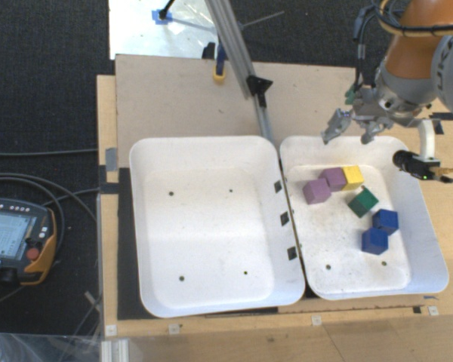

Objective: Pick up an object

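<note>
Grey arm (pixel 449 66), orange band (pixel 430 10), black cables, metal claw (pixel 352 130)

Two white bins (pixel 211 149) sat together; the right one held two purple cubes (pixel 325 185), one yellow (pixel 353 175), one green (pixel 362 201), two blue (pixel 379 231)

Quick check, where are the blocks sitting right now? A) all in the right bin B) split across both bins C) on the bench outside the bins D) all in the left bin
A: the purple blocks, yellow block, green block and blue blocks all lie in the right bin.
</note>
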Available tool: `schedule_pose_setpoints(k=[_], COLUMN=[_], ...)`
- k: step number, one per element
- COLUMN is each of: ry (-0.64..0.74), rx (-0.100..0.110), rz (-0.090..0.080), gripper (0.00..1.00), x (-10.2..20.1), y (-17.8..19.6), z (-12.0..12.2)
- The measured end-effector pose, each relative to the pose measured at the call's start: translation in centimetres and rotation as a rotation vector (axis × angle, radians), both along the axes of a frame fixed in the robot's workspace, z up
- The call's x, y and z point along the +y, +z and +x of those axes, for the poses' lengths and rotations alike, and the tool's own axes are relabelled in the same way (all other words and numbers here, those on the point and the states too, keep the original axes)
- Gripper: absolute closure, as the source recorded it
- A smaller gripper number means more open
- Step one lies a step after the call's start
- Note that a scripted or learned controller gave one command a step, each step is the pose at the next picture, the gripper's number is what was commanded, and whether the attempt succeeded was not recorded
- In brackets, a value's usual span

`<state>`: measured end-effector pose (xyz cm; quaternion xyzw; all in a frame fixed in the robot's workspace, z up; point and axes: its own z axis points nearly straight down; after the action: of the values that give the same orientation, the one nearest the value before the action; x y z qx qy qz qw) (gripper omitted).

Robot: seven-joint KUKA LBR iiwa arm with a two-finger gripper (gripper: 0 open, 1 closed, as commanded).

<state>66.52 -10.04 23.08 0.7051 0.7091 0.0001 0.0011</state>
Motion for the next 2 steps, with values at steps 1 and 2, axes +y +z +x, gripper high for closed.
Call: schedule_pose_setpoints(k=[1,2], ry=[-0.001,0.0], rx=[-0.02,-0.022], rz=[-0.004,-0.004], gripper=[0.0,1.0], x=[-1.34,-1.36], y=[-11.34,-10.44], z=[-1.23,-1.19])
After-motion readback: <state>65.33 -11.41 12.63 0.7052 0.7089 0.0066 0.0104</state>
